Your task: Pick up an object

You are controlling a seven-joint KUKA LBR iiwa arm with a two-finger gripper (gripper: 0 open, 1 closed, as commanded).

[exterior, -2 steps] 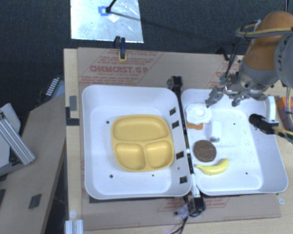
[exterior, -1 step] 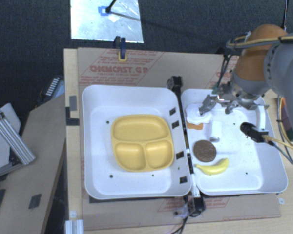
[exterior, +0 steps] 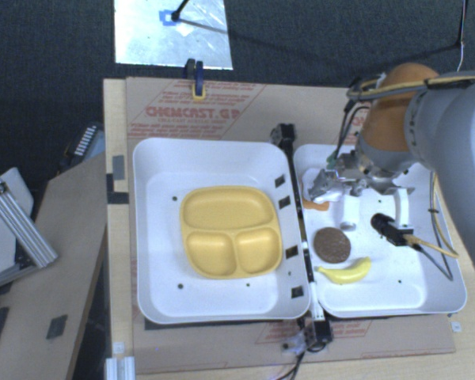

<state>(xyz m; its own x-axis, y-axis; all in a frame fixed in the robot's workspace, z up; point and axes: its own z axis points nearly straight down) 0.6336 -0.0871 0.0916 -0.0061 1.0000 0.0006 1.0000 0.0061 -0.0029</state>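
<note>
Camera view, looking down at a slant on the bench: I see the arm reaching in from the right and bending down over the right bin, with the gripper low over that bin's far left corner. It hangs just above a small orange piece that lies close to the wall between the bins. I judge this to be the thing the program is going for, since nothing else is as near. From this angle I cannot tell how far open the gripper is, nor whether it has hold of anything; the orange piece looks to be lying on the bin floor, partly hidden by the gripper. A brown disc lies flat nearer the camera, and a banana lies just beside it toward the front wall. Both are apart from the gripper and, to my eye, loose for picking. The left bin holds a yellow divided plate lying flat near its middle, well apart from the gripper. My count: two bins, one plate with three compartments, one orange piece, one brown disc, one banana, so three loose things in the right bin and one in the left.
</note>
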